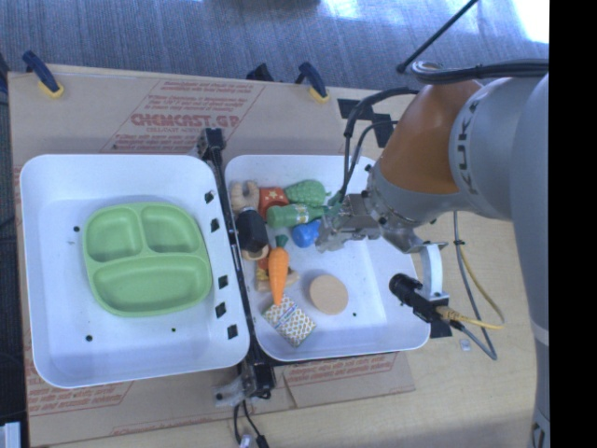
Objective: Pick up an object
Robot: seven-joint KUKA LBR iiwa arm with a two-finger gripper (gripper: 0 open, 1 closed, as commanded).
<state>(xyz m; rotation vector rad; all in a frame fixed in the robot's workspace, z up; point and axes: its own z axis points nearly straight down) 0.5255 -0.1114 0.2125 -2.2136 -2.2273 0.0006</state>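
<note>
The right bin [373, 329] holds several toys. An orange carrot [278, 267] lies near its left wall, with a tan round disc [328, 294] to its right and a patterned packet [291, 322] below. Further back lie a blue piece [305, 235], a green bottle-like piece [287, 217], a green leafy piece [307, 192], a red piece [272, 199], a tan figure [244, 194] and a black piece [250, 228]. My gripper [333, 230] is low in this bin, just right of the blue piece and beside the green pieces. The wrist hides its tips.
The left bin [47, 343] bears a green divided plate [146, 257]. A black clip rail [229, 250] runs between the bins. The arm's grey and orange body [438, 152] overhangs the right bin's far right side, with cables [471, 297] trailing off the bin's right edge.
</note>
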